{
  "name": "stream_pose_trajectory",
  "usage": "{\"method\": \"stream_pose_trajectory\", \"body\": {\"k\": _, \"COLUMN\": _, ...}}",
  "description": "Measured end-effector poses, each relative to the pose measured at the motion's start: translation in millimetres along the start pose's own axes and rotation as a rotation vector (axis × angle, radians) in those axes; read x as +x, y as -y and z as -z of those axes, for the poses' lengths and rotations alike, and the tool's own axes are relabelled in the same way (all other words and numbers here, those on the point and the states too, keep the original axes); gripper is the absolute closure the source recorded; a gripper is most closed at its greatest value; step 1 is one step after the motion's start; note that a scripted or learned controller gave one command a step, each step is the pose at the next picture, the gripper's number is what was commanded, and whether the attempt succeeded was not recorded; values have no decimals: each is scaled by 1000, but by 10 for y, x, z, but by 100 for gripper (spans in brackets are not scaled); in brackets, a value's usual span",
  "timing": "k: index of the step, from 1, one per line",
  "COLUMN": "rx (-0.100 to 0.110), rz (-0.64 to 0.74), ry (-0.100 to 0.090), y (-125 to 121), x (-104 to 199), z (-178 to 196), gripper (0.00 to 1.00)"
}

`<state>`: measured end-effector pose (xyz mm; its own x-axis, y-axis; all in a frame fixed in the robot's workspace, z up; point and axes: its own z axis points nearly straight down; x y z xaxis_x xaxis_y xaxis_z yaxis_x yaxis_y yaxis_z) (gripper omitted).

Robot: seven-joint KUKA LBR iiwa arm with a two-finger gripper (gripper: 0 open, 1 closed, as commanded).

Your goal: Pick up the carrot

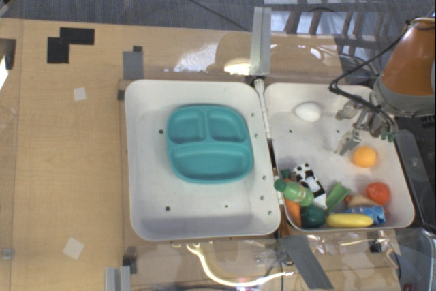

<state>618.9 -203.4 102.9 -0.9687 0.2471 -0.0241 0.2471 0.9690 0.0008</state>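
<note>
Bench [61,167]: tan wood top, two shallow white bins side by side on it.

Left bin [146,215]: holds one teal divided tray [208,143], roughly at its centre. Nothing else seen in it.

Right bin [286,136]: all the small items are here. Most crowd the near edge, from 6 to 8 o'clock of the bin.

Arm [409,65]: enters at 3 o'clock of the view, orange band showing, wrist over the far right part of the right bin.

Gripper [354,140]: hangs above the bin floor at about 2 o'clock of the right bin, fingers pointing down. Nothing is visible between the fingers. How wide they stand is too small and blurred to read, so I cannot tell.

Small items, right bin: yellow banana [349,220] along the near wall; green pepper [337,193] just above it; white egg [308,111] at 11 o'clock, alone; orange ball [365,157] just beside the gripper, at its 4 o'clock; red tomato [378,193] at 5 o'clock of the bin; black-and-white toy [308,179] in the pile.

Carrot [294,193]: orange body with green top, lying in the near left corner of the right bin, about 7 o'clock, touching its neighbours in the pile.

Progress, judged: pick not yet made. Gripper is well apart from the carrot and nearer the orange ball. Left to do: travel toward 7 o'clock, descend, close, lift. Crowding may hamper the grasp.
</note>
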Motion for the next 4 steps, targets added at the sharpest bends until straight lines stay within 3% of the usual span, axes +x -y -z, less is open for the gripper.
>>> {"method": "stream_pose_trajectory", "body": {"k": 1, "rx": -1, "rz": 283, "ry": -11, "y": 85, "x": 242, "z": -132, "gripper": 0}}
{"method": "stream_pose_trajectory", "body": {"k": 2, "rx": 0, "rz": 287, "ry": 0, "y": 65, "x": 205, "z": 10, "gripper": 100}}
{"method": "stream_pose_trajectory", "body": {"k": 3, "rx": -1, "rz": 288, "ry": -2, "y": 64, "x": 209, "z": 2, "gripper": 0}}
{"method": "stream_pose_trajectory", "body": {"k": 4, "rx": -5, "rz": 588, "ry": -11, "y": 81, "x": 274, "z": -135, "gripper": 0}}
